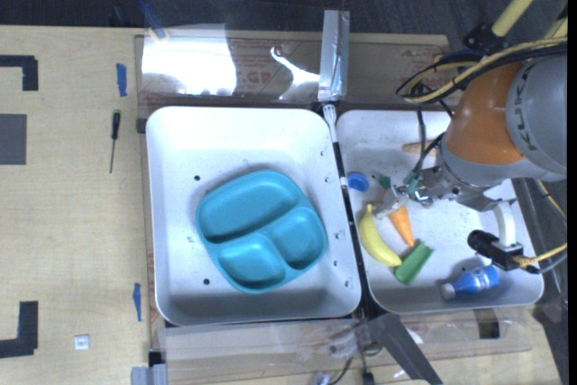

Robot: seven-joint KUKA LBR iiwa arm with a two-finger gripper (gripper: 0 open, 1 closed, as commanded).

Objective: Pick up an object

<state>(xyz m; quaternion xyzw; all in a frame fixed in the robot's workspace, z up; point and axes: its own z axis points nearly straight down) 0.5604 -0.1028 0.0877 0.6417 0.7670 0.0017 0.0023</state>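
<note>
The arm reached in over the right bin [532, 288], and its hand [416, 190] hung low above the bin floor near the far-left part of that bin. Whether the hand was released or clenched could not be told, since the wrist hid most of it from above. Nothing showed gripped in it, so the pick looked not yet made.

The nearest candidate was the orange carrot [402, 224], lying just beneath and slightly toward the near side of the hand, its tip pointing up toward it. Whether the hand touched the carrot could not be told. Beside the carrot, further from the arm, lay the yellow banana [377, 239], and beyond the carrot's lower end the green block [414, 263]. A small blue cap [358, 183] sat to the hand's far side, close to the wall between the bins. A blue bottle [473, 281] rested well apart, toward the near corner under the arm.

The left bin [171, 149] held a blue divided tray [261, 228], well away from the hand.

By these signs the task stood at the approach: the descent, the closing on something and the lift all remained.
</note>
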